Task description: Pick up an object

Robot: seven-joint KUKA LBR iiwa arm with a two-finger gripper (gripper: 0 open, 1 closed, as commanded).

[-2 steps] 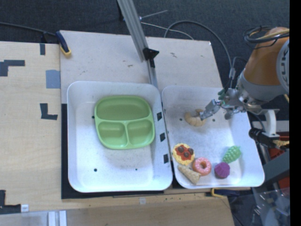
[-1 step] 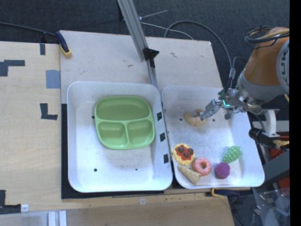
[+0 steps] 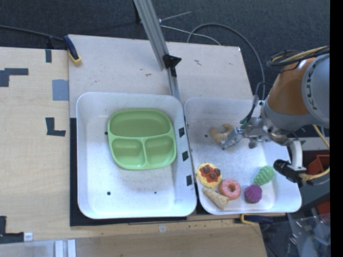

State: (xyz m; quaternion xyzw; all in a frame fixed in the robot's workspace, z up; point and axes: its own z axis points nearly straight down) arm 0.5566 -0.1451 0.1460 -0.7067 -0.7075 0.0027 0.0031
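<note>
1. Front edge of the right bin point(image 3: 278, 205): a row of toy foods. From left, a tan wedge-shaped piece point(image 3: 216, 198) with its long axis running toward the front right; a pink-iced doughnut point(image 3: 231, 188) touching it; a purple round piece point(image 3: 253, 194) just beside the doughnut.
2. Behind that row: a small round pizza point(image 3: 208, 174) with red and dark toppings, just above the wedge; a green ribbed piece point(image 3: 263, 175), tilted, its long axis running from front left to back right.
3. Left bin point(image 3: 91, 159): a green three-compartment plate point(image 3: 142, 138), lying flat, well apart from the toys.
4. Gripper point(image 3: 231, 140): low over the middle of the right bin, pointing left; whether its fingers are open or closed cannot be told.
5. Tan toy point(image 3: 220, 132): just beside the gripper tip, on the bin floor, long axis roughly left to right; whether the two touch cannot be told.
6. Arm point(image 3: 300, 98): grey, with an orange band, entering from the right.
7. Bench point(image 3: 123, 63), far side: a metal rail point(image 3: 153, 25) slanting down toward the bins' junction.
</note>
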